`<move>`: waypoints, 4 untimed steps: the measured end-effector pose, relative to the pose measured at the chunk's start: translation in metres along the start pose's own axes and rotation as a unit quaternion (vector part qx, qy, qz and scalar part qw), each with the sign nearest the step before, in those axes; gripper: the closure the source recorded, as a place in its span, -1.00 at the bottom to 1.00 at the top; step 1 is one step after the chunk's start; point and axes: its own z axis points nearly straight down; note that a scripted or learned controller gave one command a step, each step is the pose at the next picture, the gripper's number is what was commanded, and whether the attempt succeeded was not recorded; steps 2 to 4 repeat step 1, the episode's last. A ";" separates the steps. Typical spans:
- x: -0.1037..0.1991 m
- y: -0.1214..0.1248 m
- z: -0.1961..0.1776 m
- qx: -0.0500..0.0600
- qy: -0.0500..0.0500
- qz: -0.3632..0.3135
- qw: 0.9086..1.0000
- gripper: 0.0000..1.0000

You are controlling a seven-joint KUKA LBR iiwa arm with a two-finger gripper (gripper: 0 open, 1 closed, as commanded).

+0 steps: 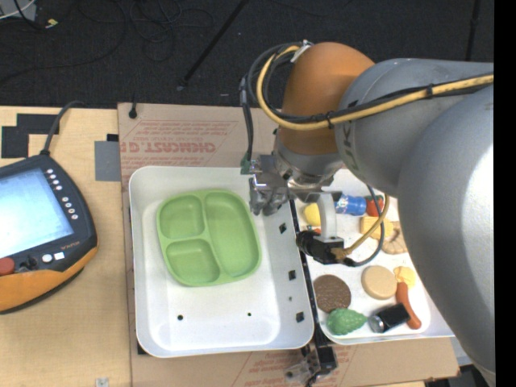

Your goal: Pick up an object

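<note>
The two-finger gripper, its finger state impossible to tell, hangs over the left shallow white plastic bin, right of the green three-compartment plastic tray on the tan wooden bench.

Divided tray in left bin, alone.

Two shallow white bins; one green three-compartment plastic tray; one brown round disc; one tan round disc.

Green divided tray in left bin, claw beside it
</note>
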 end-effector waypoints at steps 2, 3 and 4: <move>0.009 0.003 -0.015 0.000 0.000 0.001 1.000 1.00; 0.009 0.003 -0.015 0.000 0.000 0.001 1.000 1.00; 0.009 0.003 -0.015 0.000 0.000 0.001 1.000 1.00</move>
